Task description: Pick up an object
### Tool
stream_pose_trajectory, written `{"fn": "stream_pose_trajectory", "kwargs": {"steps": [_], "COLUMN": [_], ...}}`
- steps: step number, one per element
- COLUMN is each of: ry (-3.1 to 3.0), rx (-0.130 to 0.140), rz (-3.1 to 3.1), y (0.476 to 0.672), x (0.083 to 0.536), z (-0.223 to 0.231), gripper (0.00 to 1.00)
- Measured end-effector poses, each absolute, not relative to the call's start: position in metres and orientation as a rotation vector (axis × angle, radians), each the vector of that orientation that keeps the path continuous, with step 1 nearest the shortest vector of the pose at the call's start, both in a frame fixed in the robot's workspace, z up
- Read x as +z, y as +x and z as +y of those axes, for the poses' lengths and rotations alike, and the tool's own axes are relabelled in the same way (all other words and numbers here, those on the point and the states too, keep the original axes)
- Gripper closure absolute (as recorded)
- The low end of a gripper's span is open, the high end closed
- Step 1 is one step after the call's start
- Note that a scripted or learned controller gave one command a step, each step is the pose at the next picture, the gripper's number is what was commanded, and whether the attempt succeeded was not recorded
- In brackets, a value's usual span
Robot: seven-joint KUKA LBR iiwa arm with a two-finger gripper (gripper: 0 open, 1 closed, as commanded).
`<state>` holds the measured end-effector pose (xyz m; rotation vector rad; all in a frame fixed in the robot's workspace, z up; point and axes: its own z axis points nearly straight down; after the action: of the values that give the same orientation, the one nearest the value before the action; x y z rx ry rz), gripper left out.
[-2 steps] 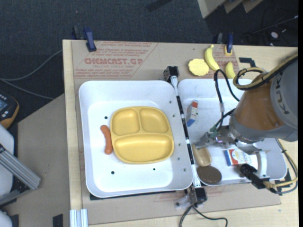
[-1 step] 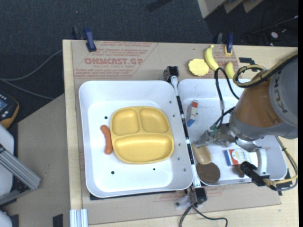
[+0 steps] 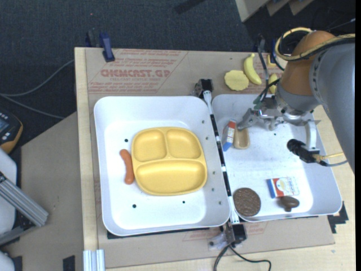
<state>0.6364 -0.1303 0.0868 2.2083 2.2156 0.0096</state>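
My gripper [image 3: 243,124] is low in the right bin [image 3: 316,205], tip right at the tan block [image 3: 241,139] beside the white tube [image 3: 229,135] by the left wall. Can't tell finger state from this angle. Crowded spot against the wall, so I'd judge a clean grasp is tricky.

A tan tabletop [image 3: 146,72] printed with red lettering carries two shallow white bins side by side, the left bin [image 3: 110,151] touching the right bin [image 3: 324,191]. At the far edge, a banana [image 3: 252,69] lies beside a yellow round piece [image 3: 236,80].
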Motion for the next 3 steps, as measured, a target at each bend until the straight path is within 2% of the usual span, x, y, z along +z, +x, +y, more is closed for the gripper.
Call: {"fn": "stream_pose_trajectory", "kwargs": {"steps": [1,2,3], "ry": [2.213,2.217,2.212], "rx": [0.006,0.001,0.013], "rz": [2.221,2.221,2.218], "y": [0.669,0.668,0.670], "x": [0.086,0.087,0.101], "z": [-0.109,-0.092,-0.092], "gripper": [0.00,0.00,1.00]}}
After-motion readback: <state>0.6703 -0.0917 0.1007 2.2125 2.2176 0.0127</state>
